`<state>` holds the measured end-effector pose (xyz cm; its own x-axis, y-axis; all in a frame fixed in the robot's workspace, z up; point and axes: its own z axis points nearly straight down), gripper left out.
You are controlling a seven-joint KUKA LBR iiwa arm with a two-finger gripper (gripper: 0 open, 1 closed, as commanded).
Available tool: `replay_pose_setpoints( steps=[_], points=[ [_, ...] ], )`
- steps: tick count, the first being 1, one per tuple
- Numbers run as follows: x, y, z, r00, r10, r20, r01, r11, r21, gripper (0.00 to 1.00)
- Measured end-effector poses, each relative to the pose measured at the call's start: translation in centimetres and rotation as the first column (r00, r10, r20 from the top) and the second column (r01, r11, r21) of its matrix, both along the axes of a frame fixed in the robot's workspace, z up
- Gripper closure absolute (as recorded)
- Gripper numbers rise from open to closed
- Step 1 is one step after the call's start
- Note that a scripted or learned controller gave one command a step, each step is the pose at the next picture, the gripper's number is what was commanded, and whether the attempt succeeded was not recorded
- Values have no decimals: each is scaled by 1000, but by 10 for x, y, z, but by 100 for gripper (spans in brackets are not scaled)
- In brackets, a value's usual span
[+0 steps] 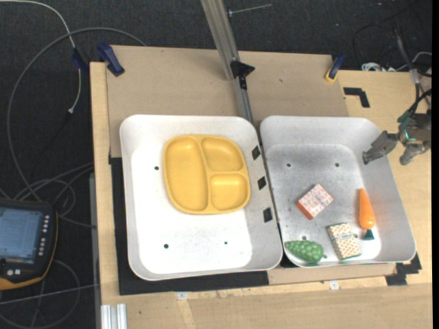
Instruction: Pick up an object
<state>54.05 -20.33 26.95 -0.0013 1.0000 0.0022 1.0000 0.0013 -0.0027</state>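
Observation:
The right bin (302,142) holds several small things in its near half. A pink and white box (315,201) lies near the middle, and an orange carrot (366,210) lies to its right. A patterned tan box (343,240) and a green leafy toy (304,251) rest at the front wall. My gripper (392,153) hangs over the bin's right rim, above and behind the carrot. It is open, with nothing between its fingers (374,151).
The left bin (147,238) carries a yellow divided plate (206,173). A metal post (221,26) rises at the back between the bins. Blue clamps (110,59) sit on the bench's far corners. A tablet (24,235) and cables lie on the floor at left.

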Motion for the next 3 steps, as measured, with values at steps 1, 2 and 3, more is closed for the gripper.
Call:
replay_pose_setpoints(
  steps=[1, 2, 3],
  points=[
    [0, 0, 0, 1000, 0, 0, 0, 1000, 0, 0],
    [5, -2, -61, 1000, -1, -5, 1, 1000, 1, 0],
    [5, -7, -105, 1000, -1, -4, 1, 1000, 1, 0]
  ],
)
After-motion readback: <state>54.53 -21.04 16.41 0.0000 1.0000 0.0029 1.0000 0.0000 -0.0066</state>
